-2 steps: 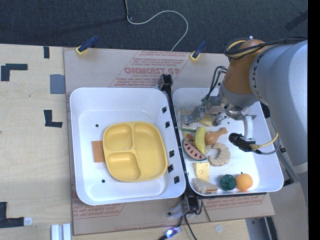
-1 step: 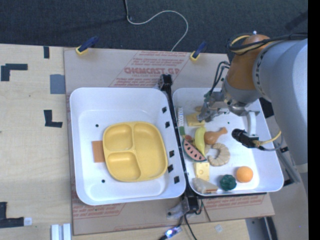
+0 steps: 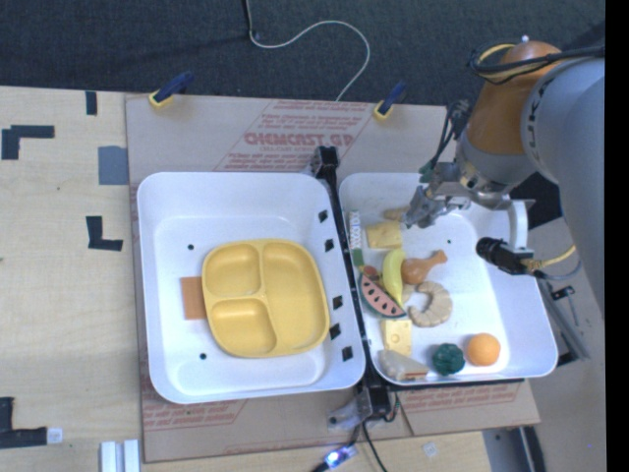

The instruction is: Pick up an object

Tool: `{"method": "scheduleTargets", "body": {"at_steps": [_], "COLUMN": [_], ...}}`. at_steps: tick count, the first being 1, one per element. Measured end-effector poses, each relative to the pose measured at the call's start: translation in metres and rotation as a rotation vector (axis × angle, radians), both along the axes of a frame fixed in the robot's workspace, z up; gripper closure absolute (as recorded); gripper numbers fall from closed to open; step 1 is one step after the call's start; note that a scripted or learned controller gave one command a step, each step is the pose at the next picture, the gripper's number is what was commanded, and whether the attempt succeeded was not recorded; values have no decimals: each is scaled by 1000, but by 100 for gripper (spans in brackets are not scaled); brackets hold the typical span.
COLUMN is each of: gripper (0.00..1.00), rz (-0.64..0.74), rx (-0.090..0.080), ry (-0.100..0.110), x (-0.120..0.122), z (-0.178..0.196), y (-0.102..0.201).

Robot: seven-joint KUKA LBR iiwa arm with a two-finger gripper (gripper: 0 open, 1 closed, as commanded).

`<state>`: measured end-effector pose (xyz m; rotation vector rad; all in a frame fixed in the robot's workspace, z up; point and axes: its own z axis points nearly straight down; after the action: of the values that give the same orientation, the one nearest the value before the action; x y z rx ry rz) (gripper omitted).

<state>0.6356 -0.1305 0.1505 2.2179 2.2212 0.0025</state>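
Note:
The right bin (image 3: 511, 293) holds several toy foods: a banana (image 3: 393, 275), a watermelon slice (image 3: 380, 296), a chicken drumstick (image 3: 425, 265), a bread-like round piece (image 3: 430, 305), a cheese wedge (image 3: 398, 335), an orange (image 3: 482, 349), a green broccoli-like piece (image 3: 448, 359) and a yellow block (image 3: 384, 234). My gripper (image 3: 421, 214) hangs over the bin's far left part, just right of the yellow block and above the drumstick. No item is visibly between its fingers.
The left bin (image 3: 167, 264) holds a yellow divided plate (image 3: 265, 297) and an orange flat card (image 3: 193, 298) beside it. Both bins rest on cardboard (image 3: 285, 136). A white cable (image 3: 305, 37) lies behind. The arm's orange band (image 3: 506, 106) rises at the right.

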Motion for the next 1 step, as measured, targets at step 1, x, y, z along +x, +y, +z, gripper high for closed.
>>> {"method": "scheduleTargets", "body": {"at_steps": [1], "gripper": [100], "rz": [1], "rx": [-1], "ry": [-2], "x": [7], "z": [53], "y": [-8]}}
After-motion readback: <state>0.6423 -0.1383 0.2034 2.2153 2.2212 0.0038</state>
